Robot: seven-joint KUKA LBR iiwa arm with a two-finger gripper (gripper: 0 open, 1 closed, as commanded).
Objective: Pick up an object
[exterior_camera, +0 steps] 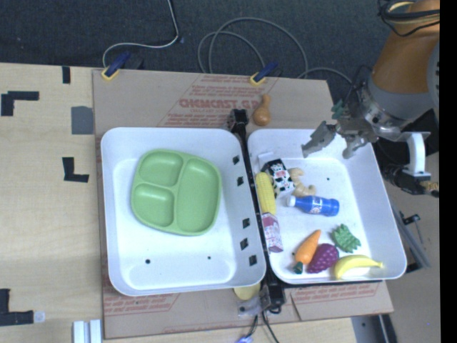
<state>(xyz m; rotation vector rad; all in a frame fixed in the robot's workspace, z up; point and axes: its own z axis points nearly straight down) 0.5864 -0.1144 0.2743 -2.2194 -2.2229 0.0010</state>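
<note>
While the gripper (334,143) hangs open and empty over the right bin's (382,204) far edge, glossy toy banana (355,266) at its near corner, green divided plate (176,191) mid left bin (118,164).

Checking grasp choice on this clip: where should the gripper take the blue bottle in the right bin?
Probably across the middle of the blue bottle, coming straight down. It lies flat, lengthwise left to right, with bare bin floor above and below it, so the fingers could straddle its narrow width.

toys (314,206) lying scattered, right bin (375,184)
</note>
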